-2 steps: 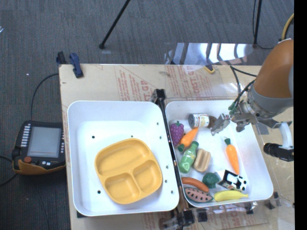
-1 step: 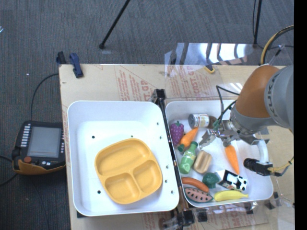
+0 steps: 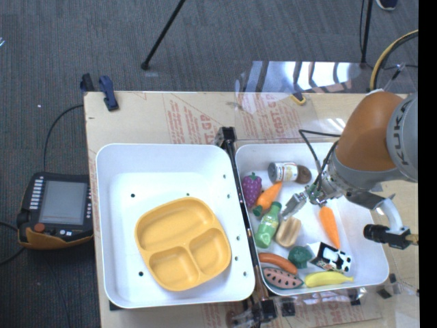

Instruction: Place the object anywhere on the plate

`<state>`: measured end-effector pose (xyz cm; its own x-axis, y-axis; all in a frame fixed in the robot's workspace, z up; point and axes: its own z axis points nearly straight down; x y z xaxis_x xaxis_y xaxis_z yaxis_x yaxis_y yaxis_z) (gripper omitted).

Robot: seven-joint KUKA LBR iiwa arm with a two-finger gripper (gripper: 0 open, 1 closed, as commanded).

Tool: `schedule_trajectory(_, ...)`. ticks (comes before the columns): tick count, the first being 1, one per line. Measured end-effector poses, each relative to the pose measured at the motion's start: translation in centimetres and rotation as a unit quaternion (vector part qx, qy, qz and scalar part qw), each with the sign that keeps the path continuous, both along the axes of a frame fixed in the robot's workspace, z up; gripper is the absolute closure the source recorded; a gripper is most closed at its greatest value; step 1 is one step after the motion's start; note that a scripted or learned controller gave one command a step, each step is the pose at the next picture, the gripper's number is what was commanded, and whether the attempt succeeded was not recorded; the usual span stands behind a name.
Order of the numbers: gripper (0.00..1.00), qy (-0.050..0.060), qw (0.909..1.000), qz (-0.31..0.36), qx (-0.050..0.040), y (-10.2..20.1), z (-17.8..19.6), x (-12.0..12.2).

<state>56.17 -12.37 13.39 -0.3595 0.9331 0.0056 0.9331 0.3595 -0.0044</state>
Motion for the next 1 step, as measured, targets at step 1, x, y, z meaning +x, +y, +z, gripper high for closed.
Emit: schedule_trajectory(1,0.0,0.002,0.9981,-0.061,-0.0001,1.06,1.04,-1.92)
